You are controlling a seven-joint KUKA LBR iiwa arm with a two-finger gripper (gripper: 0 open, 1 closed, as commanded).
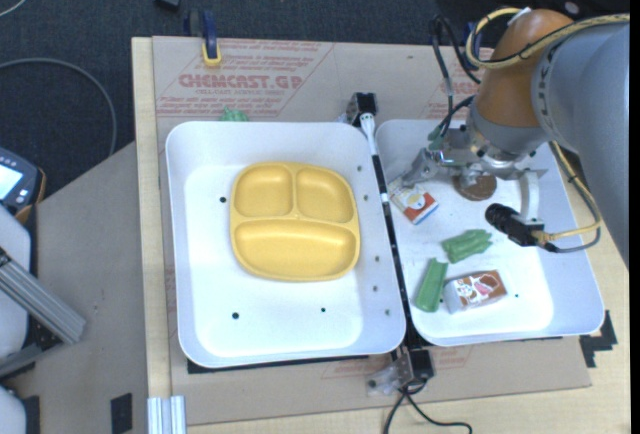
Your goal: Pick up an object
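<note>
The gripper (425,172), whether released or clenched I cannot tell, hangs over the small white-and-red packet (416,206) near the right bin's left wall (385,184), where crowding could spoil a grasp

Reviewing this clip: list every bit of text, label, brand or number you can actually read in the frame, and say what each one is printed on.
"CHEMCAST G B" in red: printed on the brown board under the bins, above the left bin; the last letters are uncertain.
Smaller red line above it on the same board: too blurred to read.
Small white and orange packet in the right bin: print too small to read.
Brown snack packet in the right bin: graphics visible, no legible words.
</note>
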